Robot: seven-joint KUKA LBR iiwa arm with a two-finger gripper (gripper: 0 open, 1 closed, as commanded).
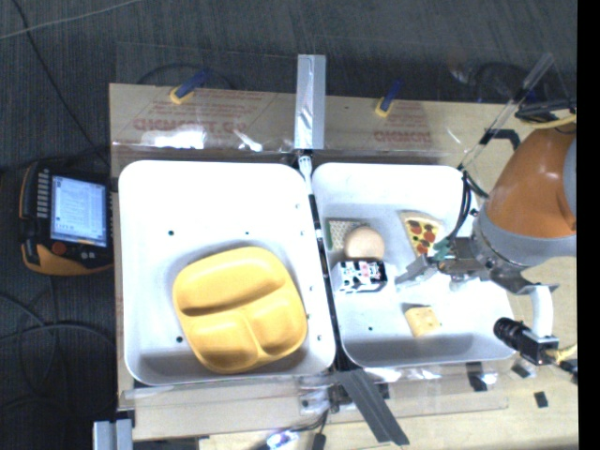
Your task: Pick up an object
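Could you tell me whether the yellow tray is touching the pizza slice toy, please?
Apart. The camera view shows the yellow tray in the left bin and the pizza slice toy in the right bin.

Grey arm with orange band reaching in from the right, wrist low, pincer [417,272] pointing left

Tray [240,306] in left bin [150,195]; toast [424,321] in right.

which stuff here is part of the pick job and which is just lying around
In play:
- gripper over the right bin
- pizza slice toy
- tan round object
- black and white object
- yellow cracker-like piece

Lying about:
- yellow divided tray in the left bin
- handheld pendant on the floor
- blue clips on the board
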